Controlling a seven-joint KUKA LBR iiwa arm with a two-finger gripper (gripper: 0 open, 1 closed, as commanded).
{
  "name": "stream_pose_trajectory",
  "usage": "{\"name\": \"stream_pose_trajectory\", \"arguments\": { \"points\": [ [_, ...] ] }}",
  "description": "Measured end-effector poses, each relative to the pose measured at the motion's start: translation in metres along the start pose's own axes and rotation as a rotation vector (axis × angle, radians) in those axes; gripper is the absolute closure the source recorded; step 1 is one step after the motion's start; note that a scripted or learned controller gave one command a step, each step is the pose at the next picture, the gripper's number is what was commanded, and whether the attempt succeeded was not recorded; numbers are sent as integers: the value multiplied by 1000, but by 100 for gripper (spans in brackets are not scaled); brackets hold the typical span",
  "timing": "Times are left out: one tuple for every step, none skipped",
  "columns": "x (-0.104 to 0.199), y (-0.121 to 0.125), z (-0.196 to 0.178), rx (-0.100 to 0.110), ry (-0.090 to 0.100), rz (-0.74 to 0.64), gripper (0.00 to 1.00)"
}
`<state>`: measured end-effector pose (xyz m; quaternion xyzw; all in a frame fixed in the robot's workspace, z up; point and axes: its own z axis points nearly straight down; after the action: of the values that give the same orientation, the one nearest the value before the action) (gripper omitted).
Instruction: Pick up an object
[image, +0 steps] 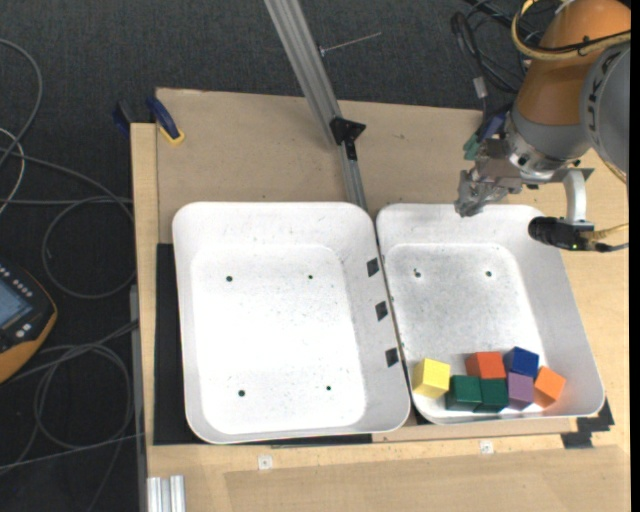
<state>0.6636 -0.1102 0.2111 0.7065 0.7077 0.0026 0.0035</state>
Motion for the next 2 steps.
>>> {"name": "stream_pose_trajectory", "arguments": {
  "points": [
    [56, -14, -16, 8, 5, -5, 100],
    [105, -19, -24, 9, 5, -5, 100]
  ]
}}
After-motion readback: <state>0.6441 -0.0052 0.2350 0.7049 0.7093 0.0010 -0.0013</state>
